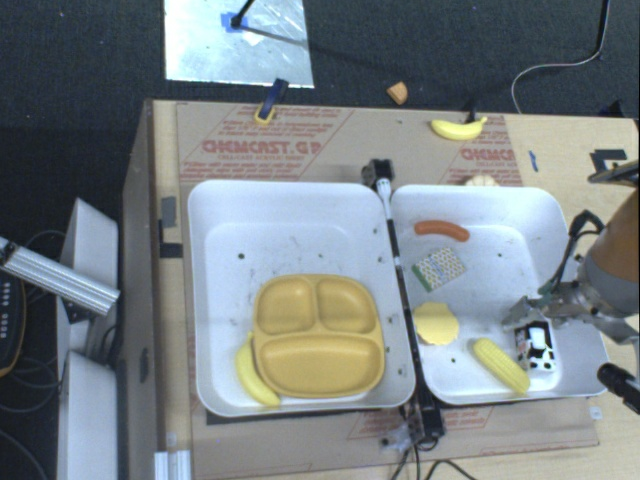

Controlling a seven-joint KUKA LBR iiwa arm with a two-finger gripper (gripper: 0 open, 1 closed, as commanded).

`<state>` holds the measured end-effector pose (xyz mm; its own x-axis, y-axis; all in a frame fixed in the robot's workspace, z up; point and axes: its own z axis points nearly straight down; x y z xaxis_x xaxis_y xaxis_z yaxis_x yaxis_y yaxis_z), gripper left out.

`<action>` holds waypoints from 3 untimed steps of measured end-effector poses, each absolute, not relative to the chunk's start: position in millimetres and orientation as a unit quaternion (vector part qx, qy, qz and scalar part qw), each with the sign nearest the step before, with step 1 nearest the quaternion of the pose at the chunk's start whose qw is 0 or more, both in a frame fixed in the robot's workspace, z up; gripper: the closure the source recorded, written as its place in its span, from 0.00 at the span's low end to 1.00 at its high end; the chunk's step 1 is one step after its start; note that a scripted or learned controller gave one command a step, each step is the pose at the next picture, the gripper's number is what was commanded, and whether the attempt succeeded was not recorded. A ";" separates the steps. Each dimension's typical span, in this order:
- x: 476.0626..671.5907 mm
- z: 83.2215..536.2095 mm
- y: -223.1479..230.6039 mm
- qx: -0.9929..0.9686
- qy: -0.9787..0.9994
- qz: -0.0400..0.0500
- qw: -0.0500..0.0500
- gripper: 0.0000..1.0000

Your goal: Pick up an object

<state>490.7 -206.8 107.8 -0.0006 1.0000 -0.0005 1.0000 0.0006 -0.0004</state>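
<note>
While nothing sits between the fingers, the scene reads left to right as follows:

Left bin [215, 268]: holds a yellow divided tray [318, 333], with a banana [252, 374] lying along the tray's lower-left edge, touching it.

Divider: a dark seam [398, 278] runs between the two bins.

Right bin [540, 213]: a sausage [441, 230] lies near the far wall; a patterned card [439, 267] sits just below it; a yellow disc [436, 324] rests near the divider; a corn cob [500, 364] lies tilted toward the near wall; a small black-and-white cow figure [539, 348] stands just beside the cob's right end.

Gripper [538, 313]: down inside the right bin, directly above the cow figure and very close to it. Whether the fingers are spread or pressed together cannot be told at this angle, and no object shows between them.

Arm [612, 268]: enters from the right edge, wrist low over the bin.

Step in hand: judged as the descent or alignment before a grasp, with the cow figure the likeliest target.

Next move calls for: settling the fingers on either side of the figure without nudging the cob, closing, then lifting straight up.

Risk: the figure is small and could tip or slip aside.
</note>
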 end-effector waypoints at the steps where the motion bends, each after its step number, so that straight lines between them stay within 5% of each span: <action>1: 494.2 84.2 -206.4 0.707 0.707 0.000 0.000 0.00; 2: 487.5 175.5 -206.9 0.706 0.708 0.001 0.002 0.00; 3: 501.6 104.5 -206.0 0.706 0.708 0.000 0.000 0.00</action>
<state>501.6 -206.0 104.5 -0.0023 1.0000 0.0004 1.0000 0.0023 -0.0004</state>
